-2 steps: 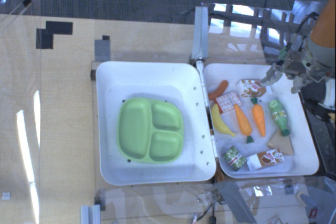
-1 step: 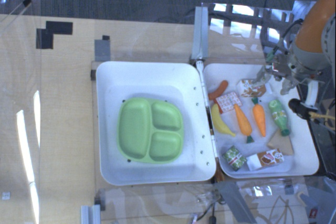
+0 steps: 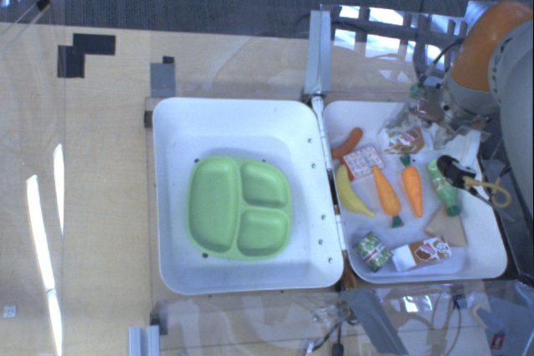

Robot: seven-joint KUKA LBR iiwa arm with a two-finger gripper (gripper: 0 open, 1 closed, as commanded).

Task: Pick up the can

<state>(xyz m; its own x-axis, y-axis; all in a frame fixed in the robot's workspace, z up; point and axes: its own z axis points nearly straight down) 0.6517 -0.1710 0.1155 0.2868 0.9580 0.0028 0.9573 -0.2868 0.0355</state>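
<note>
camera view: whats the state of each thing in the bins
can, lying at the right bin's front, nothing gripping it
green plate, right way up in the left bin, compartments empty
banana, lying flat
carrots, lying flat side by side
carton, lying flat beside the can

Left bin (image 3: pixel 175 146) is holding a green divided plate (image 3: pixel 239 206). Right bin (image 3: pixel 488 254) is holding the can (image 3: pixel 371 251), lying near the front edge just beside a red-and-white box (image 3: pixel 430 251). Two carrots (image 3: pixel 385 190), a banana (image 3: pixel 350 194) and a sausage (image 3: pixel 347 142) are lying mid-bin. Arm (image 3: pixel 501 54) is reaching over the far right corner.
</note>
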